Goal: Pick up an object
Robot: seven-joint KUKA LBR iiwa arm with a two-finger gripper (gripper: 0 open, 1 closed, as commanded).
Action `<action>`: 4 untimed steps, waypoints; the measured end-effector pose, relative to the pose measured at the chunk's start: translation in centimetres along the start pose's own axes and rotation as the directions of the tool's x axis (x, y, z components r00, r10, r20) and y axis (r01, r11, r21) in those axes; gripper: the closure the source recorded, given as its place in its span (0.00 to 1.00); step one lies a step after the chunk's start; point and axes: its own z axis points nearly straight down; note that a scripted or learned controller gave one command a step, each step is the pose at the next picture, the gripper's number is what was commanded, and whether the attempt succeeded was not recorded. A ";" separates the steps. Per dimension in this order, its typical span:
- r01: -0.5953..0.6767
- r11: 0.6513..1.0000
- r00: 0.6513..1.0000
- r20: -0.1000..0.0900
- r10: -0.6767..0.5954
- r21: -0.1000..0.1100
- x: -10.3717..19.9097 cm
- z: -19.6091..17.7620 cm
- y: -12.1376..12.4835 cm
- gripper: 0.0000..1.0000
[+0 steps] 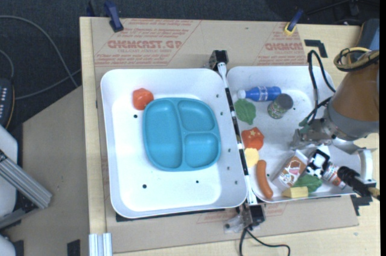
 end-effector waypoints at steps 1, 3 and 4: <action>0.002 1.000 1.000 0.003 -0.002 -0.002 -5.5 -8.8 8.4 1.00; 0.003 1.000 1.000 0.001 -0.003 0.002 2.1 -11.0 10.4 0.00; 0.002 1.000 1.000 -0.002 -0.002 0.006 2.8 -5.9 9.8 0.00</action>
